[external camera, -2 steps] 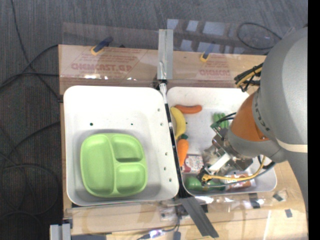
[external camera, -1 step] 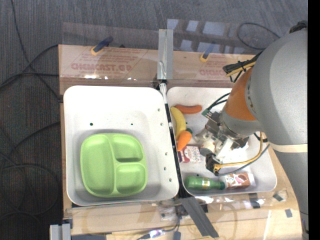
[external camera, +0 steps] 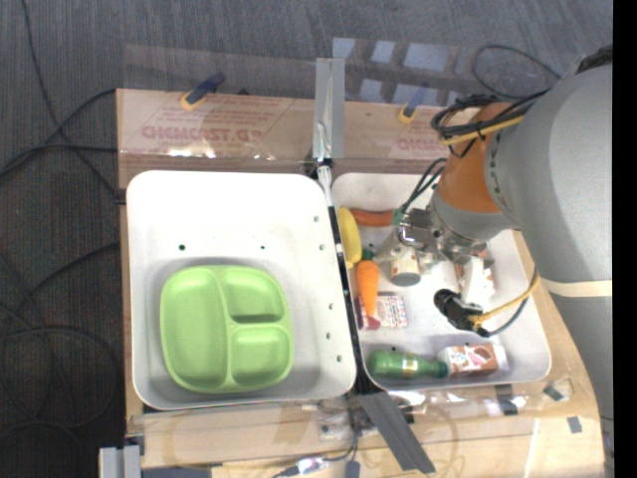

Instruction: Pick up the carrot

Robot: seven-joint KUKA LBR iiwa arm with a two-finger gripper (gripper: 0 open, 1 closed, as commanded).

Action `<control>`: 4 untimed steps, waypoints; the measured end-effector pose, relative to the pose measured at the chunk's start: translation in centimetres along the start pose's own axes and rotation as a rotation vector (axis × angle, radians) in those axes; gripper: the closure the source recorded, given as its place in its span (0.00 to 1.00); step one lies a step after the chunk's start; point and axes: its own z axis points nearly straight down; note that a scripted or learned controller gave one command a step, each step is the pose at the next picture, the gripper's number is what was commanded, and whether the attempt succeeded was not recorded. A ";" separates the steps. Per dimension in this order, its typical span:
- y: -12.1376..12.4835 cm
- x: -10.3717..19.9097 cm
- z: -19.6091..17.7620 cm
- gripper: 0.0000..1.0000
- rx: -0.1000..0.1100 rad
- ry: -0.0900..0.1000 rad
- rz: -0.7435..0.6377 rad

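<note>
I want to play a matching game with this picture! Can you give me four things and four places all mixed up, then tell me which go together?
Things:
1. green divided plate
2. carrot
3. green bottle
4. banana

Places:
A. lying along the near edge of the right bin
B. in the left bin
C. by the wall between the bins, just nearer than the banana
D. by the wall between the bins, toward the far end of the right bin

Pairs: 1-B, 2-C, 3-A, 4-D
</note>
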 end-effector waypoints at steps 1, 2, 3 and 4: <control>-5.6 4.2 -9.2 1.00 0.017 0.003 0.114; -9.6 -1.7 -4.9 1.00 0.020 0.002 0.218; -7.2 1.2 -9.2 1.00 0.016 0.008 -0.275; -7.2 1.2 -9.2 0.00 0.015 0.008 -0.275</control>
